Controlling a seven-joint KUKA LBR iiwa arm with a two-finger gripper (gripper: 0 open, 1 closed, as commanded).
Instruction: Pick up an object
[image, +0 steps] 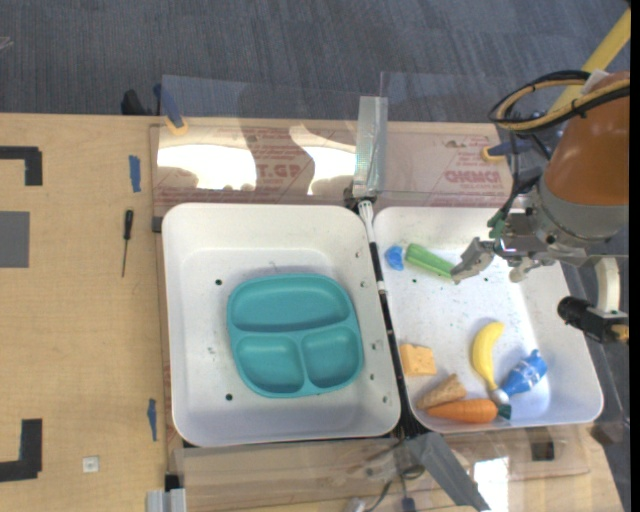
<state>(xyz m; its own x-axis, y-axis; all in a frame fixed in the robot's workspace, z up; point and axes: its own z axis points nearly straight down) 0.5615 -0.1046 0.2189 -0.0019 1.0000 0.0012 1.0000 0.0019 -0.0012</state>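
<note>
The right bin (560, 300) holds several small things. A green stick (430, 262) with a blue end piece (393, 258) lies at its upper left. A yellow banana (485, 350), a blue bottle (523, 377), an orange carrot (463, 410), a tan cone (442, 388) and an orange cracker (419, 359) lie towards the front. My gripper (495, 266) hangs over the bin's upper middle, just right of the green stick. It is open, with nothing between its fingers (470, 262).
The left bin (190, 300) holds a teal divided plate (293, 333). A clear wall with a metal post (370, 150) stands behind both bins. The arm's orange band (590, 160) and cables fill the upper right.
</note>
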